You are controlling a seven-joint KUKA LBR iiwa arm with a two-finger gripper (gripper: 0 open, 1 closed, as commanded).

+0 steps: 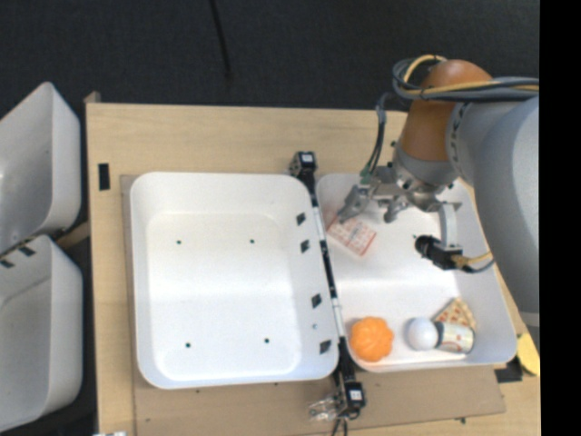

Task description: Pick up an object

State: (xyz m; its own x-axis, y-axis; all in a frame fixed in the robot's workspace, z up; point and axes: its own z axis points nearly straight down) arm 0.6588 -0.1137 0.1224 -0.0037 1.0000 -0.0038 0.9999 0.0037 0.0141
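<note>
I see the jaws [374,200] spread apart over the right bin [399,284], just above a pink-patterned packet [351,235]. Arm hides the bin's far corner; packet print unreadable.

left bin [218,275] open floor, right bin [399,289] middle free, orange ball [371,338], white ball [421,333] crowding near edge

You get bright, even light from overhead. The two white bins [218,280] come out nearly blown, their walls hard to read against their floors. Shadows are soft and short; the arm [436,125] throws a faint one over the far end of the right bin. The floor beyond the worktop [227,139] falls to near black. The picture is slightly soft and grainy throughout, small things blurred.
</note>
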